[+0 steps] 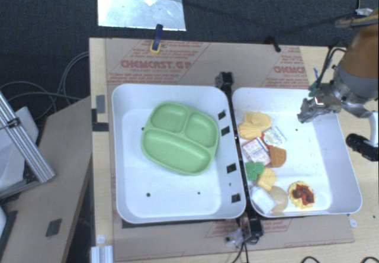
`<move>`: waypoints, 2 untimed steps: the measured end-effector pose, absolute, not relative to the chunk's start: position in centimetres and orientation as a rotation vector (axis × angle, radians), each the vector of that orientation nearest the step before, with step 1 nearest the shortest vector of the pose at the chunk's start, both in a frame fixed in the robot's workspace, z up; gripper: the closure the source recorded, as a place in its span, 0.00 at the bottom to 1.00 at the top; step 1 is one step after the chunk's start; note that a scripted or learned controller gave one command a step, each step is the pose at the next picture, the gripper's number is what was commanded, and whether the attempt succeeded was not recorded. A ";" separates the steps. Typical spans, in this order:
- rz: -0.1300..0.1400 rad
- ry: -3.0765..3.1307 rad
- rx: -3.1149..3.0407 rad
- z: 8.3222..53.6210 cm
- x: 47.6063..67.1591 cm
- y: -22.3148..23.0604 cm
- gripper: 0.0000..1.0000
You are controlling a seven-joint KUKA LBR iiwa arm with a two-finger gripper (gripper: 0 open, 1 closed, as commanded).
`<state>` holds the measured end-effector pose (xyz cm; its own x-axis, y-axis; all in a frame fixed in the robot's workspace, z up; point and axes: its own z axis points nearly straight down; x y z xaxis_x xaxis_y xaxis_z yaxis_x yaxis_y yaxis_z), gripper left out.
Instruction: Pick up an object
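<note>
The right bin (331, 155) serves as the landmark; the gripper (309, 111) hangs over its upper edge region, toward the far right corner, with the grey arm (355, 87) and its orange band reaching in from the right; whether the fingers are wide or narrow I cannot tell, since they show as a dark blurred tip, and nothing is seen between them. The toy food lies along the left side of the right bin, well apart from the gripper; a yellow piece (254, 124) sits uppermost, with a small white packet (273, 136) just beside it; below these lie a red-and-white packet (254, 150) and an orange-brown piece (277, 156), touching or nearly so; a green leafy piece (254, 170) and a yellow wedge (267, 179) follow lower down; near the bin's lower left corner rest a pale round piece (269, 198) and a small pizza-like disc (302, 194). To the left of the right bin, the left bin (127, 196) holds a green divided plate (179, 137), lying flat and slightly turned.
</note>
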<state>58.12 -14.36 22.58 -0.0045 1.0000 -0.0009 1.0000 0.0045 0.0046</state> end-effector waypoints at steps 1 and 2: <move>0.003 2.232 2.211 22.6 56.2 -8.3 1.00; 0.002 2.234 2.213 21.7 54.5 -2.6 1.00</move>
